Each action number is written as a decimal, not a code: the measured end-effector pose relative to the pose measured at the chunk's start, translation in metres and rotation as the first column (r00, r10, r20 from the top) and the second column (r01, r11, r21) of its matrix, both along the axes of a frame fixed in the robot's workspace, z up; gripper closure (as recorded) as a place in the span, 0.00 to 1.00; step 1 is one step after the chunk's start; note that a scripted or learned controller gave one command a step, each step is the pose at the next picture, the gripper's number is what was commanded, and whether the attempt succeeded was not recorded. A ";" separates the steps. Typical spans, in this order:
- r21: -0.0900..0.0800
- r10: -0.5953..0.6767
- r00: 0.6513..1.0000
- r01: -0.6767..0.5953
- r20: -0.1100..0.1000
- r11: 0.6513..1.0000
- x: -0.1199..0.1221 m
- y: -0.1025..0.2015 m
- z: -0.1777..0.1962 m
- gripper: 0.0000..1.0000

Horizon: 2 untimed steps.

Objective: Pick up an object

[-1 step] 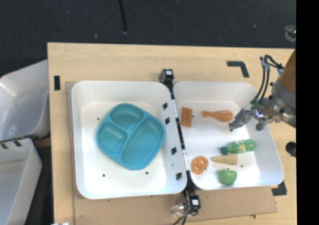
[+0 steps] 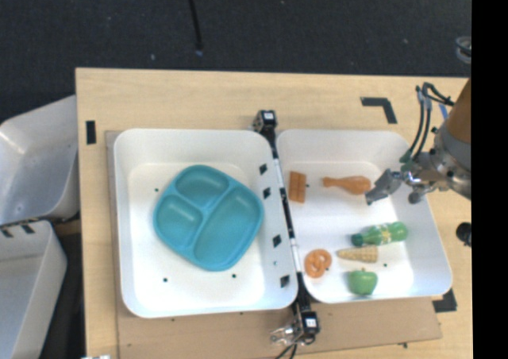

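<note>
The orange drumstick [image 2: 348, 184], the object nearest the gripper [image 2: 381, 189], lies flat on the floor of the right bin [image 2: 421, 270], just to the gripper's left in the camera view, with its thick end pointing toward the fingers. A small gap seems to separate the two, and nothing sits between the fingers. Whether those fingers are spread or pressed together cannot be told, since they show as one dark grey wedge slanting down and to the left.

Behind the gripper, the grey wrist rises toward the right edge, with cables looping above it.

Below the gripper lies a green bottle [image 2: 380, 233] on its side. Just beneath that is a pale corn cob [image 2: 358, 254], and lower still a green apple [image 2: 362, 282] near the bin's front wall. To the lower left of the gripper, an orange ring-shaped piece [image 2: 317, 263] rests by the divider. Further left of the drumstick, an orange-brown block [image 2: 298, 187] stands close to the divider.

Well apart, across the divider, the left bin [image 2: 127, 270] holds a blue sectioned plate [image 2: 208, 217].
</note>
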<state>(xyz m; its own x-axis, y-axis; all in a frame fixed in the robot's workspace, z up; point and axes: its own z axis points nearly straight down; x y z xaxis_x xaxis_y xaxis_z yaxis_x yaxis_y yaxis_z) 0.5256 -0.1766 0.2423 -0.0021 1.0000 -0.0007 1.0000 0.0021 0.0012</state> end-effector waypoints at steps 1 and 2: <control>0.000 -0.002 1.000 0.002 -0.005 1.000 0.000 0.004 -0.062 0.00; -0.005 -0.002 1.000 0.002 0.006 1.000 -0.002 -0.002 -0.120 0.00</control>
<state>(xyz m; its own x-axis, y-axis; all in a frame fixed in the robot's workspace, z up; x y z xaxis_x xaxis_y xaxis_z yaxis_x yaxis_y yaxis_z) 0.5232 -0.1787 0.1225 -0.0001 1.0000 -0.0056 1.0000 0.0001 0.0076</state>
